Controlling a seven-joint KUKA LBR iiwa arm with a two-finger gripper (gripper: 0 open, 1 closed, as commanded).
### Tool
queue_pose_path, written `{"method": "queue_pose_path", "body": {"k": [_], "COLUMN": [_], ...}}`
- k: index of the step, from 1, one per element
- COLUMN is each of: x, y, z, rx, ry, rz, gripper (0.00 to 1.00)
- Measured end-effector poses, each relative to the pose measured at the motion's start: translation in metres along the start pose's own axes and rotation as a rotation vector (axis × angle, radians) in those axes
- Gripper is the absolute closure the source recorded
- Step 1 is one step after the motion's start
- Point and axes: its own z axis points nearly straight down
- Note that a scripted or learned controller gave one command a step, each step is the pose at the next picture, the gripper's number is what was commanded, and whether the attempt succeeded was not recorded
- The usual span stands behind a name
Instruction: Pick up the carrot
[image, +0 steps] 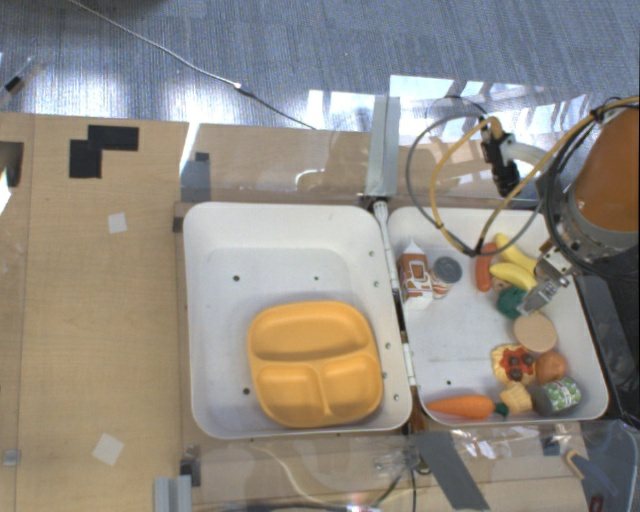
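Carrot (463, 406) lies against the right bin's (440, 355) near wall

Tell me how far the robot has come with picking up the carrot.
Nothing looks done yet. The carrot lies at the front edge of the right bin, beside the other toy foods. The gripper is over the far right side of that bin, near the bananas, well away from the carrot. Reaching the carrot, grasping it and lifting it are all left.
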Motion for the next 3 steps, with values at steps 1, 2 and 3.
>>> {"method": "queue_pose_path", "body": {"k": [1,2,3], "x": [0.028,0.065,0.066], "y": [0.012,0.014,0.010], "z": [-0.077,-0.017,-0.031], "rx": [0.002,0.002,0.010], "ry": [-0.005,-0.012,0.000], "rz": [-0.404,-0.627,-0.631], "gripper": [1.00,1.00,1.00]}}
